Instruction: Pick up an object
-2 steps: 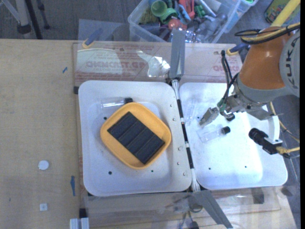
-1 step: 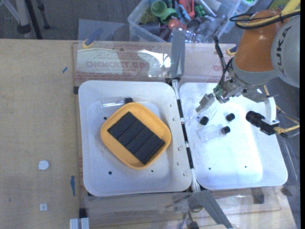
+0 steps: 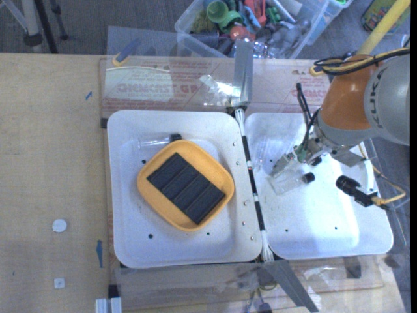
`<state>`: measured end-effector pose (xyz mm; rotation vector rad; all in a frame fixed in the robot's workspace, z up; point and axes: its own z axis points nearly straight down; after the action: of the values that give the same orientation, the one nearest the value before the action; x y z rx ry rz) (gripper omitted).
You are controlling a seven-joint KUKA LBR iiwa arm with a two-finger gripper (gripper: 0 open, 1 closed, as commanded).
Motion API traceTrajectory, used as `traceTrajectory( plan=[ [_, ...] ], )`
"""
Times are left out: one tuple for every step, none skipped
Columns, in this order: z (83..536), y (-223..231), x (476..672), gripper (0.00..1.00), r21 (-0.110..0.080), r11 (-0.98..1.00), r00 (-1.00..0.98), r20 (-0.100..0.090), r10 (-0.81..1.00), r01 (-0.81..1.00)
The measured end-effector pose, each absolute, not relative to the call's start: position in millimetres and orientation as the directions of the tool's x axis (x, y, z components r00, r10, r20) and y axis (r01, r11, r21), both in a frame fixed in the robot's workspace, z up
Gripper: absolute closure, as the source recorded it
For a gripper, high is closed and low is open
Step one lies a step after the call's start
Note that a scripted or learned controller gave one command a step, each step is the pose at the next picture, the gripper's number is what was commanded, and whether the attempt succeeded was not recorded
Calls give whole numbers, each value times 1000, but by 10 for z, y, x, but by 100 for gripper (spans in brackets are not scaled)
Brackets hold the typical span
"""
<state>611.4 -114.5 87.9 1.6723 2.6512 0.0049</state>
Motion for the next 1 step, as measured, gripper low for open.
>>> traceTrajectory(
  plan=[
    [1865, -730, 6607, 0, 4, 479, -479, -3, 878, 878]
  ],
)
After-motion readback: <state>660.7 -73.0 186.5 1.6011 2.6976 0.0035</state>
